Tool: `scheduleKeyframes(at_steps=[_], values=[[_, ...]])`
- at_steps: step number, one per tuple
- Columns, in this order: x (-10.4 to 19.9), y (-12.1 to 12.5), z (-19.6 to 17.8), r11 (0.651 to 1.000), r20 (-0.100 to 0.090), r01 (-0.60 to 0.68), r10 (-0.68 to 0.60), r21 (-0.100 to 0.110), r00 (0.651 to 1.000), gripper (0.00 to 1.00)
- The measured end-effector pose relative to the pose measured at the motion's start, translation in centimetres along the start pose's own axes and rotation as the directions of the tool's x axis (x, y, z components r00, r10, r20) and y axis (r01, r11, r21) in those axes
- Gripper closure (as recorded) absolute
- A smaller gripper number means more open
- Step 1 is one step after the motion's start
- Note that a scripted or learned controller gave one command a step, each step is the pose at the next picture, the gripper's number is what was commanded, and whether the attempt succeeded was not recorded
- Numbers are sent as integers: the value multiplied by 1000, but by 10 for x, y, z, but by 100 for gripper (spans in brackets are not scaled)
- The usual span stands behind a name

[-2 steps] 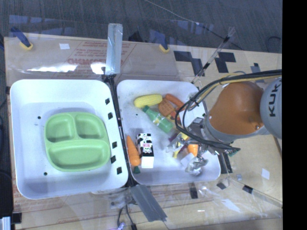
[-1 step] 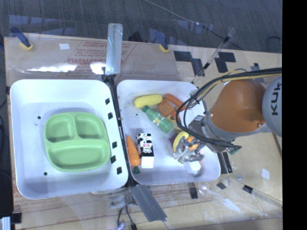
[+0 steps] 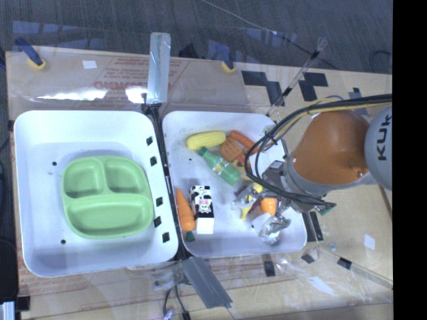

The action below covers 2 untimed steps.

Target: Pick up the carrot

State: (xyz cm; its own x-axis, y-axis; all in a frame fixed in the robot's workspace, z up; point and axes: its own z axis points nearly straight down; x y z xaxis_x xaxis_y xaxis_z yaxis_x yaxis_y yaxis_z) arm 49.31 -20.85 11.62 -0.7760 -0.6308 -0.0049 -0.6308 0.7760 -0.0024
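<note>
Lower centre: carrot [image 3: 184, 211] lies lengthwise top-to-bottom along right bin's [image 3: 223, 244] left wall, well left of gripper [image 3: 272, 227]; grip state can't tell, prob. blurred.

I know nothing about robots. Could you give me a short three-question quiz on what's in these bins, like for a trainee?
1. True or false: the carrot lies in the same bin as the green tray.
2. What touches the carrot's right side? A) corn cob B) milk carton C) green bottle
3. Fill in: the gripper is over the ____ bin.

Key: 1. False; the carrot is at the right bin's left wall. 2. B. 3. Right.
</note>
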Motion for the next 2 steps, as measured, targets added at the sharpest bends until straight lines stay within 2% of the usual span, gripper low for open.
scheduleKeyframes(at_steps=[1,2], values=[[-3,0,-10,1000,3,6,-6,3,1000,100],[-3,0,-10,1000,3,6,-6,2,1000,0]])
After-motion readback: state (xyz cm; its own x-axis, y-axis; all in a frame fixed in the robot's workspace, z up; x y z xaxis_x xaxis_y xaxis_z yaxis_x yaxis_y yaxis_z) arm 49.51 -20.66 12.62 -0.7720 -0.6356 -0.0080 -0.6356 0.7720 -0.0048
